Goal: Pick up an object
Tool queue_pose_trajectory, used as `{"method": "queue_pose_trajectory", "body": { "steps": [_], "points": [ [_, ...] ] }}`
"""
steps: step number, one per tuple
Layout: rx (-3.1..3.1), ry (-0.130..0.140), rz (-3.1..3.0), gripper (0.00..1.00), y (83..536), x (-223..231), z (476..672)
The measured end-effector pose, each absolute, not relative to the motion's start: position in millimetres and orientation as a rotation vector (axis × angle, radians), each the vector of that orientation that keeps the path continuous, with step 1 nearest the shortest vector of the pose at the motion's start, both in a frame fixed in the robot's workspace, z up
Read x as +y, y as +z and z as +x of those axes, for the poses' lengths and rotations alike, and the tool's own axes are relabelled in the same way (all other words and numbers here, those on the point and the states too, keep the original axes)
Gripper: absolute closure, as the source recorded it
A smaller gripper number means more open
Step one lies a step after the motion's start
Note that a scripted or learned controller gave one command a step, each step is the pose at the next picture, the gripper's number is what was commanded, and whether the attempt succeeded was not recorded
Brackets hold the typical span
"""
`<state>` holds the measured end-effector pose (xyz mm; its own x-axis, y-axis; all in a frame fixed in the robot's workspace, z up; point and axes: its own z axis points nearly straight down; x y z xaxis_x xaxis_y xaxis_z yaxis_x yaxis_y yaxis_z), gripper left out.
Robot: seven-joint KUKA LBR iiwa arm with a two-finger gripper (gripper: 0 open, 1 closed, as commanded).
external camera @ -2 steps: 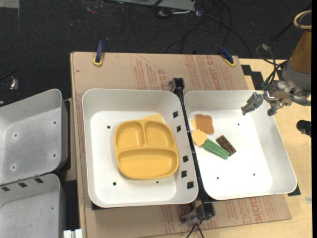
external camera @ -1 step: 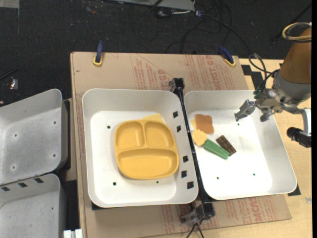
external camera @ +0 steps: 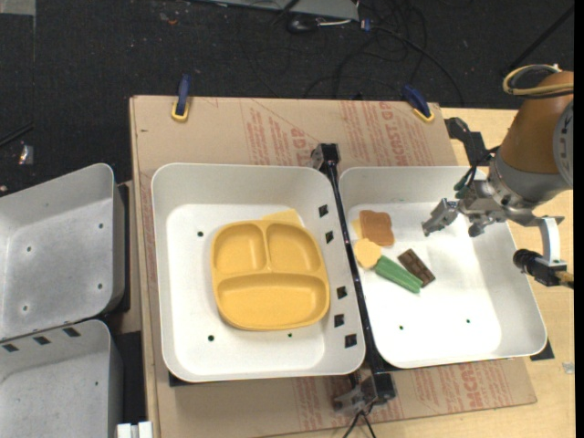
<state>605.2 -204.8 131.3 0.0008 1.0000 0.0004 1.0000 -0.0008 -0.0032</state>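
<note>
Two shallow white plastic bins are seen side by side on a brown cardboard sheet (external camera: 274, 126) in the middle of the frame. In the left bin (external camera: 173, 245) a yellow plastic tray with three compartments (external camera: 270, 275) is laid flat, near the bin's centre.

In the right bin (external camera: 474, 336) four small things are gathered in the left part, close to the divider between the bins. A tan, roughly square flat piece (external camera: 376, 227) is placed highest in the frame; just below it a pale yellow rounded piece (external camera: 367, 253) is found, touching or nearly touching it. A green elongated block (external camera: 399, 275) is set at a slant to the lower right of the yellow piece, and a dark brown rectangular bar (external camera: 416, 266) lies just beside the green block, on its upper right side.

The grey arm with the orange band (external camera: 537, 130) is seen at the right of the frame, over the right bin's upper right part. The two-finger gripper (external camera: 459, 217) is held above the bin floor, to the right of the four things and apart from them. Its fingers are spread apart, and nothing is seen between them.

Two blue clamps (external camera: 182, 99) are fixed at the cardboard's upper edge.
</note>
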Motion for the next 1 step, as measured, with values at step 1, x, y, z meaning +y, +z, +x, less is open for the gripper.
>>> {"method": "queue_pose_trajectory", "body": {
  "steps": [1],
  "points": [
    [-2.224,-0.001,-2.223,1.00,144.7,-205.0,606.8]
  ]
}}
